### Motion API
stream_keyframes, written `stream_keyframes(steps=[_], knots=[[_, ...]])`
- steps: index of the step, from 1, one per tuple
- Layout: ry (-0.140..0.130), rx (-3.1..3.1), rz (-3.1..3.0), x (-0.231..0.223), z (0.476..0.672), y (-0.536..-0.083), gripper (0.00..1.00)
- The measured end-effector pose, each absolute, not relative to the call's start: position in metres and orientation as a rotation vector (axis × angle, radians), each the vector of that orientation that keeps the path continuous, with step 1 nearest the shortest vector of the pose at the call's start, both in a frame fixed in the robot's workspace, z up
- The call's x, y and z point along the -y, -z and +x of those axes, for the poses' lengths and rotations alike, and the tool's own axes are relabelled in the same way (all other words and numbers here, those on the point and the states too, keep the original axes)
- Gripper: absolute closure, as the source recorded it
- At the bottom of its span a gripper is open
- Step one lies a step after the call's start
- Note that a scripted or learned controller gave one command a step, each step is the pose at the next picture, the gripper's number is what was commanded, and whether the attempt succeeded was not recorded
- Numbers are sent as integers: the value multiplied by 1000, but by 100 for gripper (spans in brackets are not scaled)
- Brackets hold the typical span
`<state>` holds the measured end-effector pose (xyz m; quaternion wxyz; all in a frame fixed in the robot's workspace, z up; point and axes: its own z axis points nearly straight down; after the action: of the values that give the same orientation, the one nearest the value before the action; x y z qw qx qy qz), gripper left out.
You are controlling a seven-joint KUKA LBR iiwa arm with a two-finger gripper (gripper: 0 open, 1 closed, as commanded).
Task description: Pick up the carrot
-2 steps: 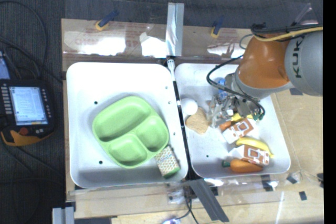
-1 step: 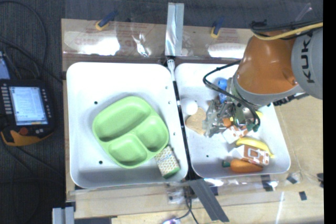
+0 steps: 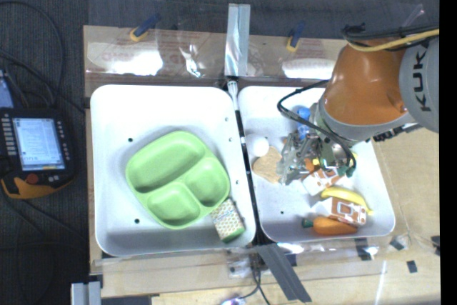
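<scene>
Carrot (image 3: 333,226) sits at right bin's (image 3: 382,186) front edge, under banana (image 3: 343,196) & carton (image 3: 345,211). Hand (image 3: 303,157) near bin centre, can't tell open/closed. Risk: grabs clutter instead.

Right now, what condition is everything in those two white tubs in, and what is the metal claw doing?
Carrot: lying flat at the right tub's near edge, not gripped.
Banana: lying just behind the carrot.
Small carton: lying between banana and carrot.
Green plate: right way up in the left tub.
Patterned box: lying at the plate's near corner.
White ball: resting near the divider.
Claw: down in the right tub, away from the carrot.
</scene>
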<state>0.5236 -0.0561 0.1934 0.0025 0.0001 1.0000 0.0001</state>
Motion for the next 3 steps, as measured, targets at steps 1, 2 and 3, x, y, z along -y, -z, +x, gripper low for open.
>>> stream_keyframes(steps=[1, 2, 3], knots=[[2, -3133, -1, 56, 525, -203, 100], [5, -3125, -80, 70, 502, -345, 100], [1, -3136, -80, 70, 501, -340, 0]])
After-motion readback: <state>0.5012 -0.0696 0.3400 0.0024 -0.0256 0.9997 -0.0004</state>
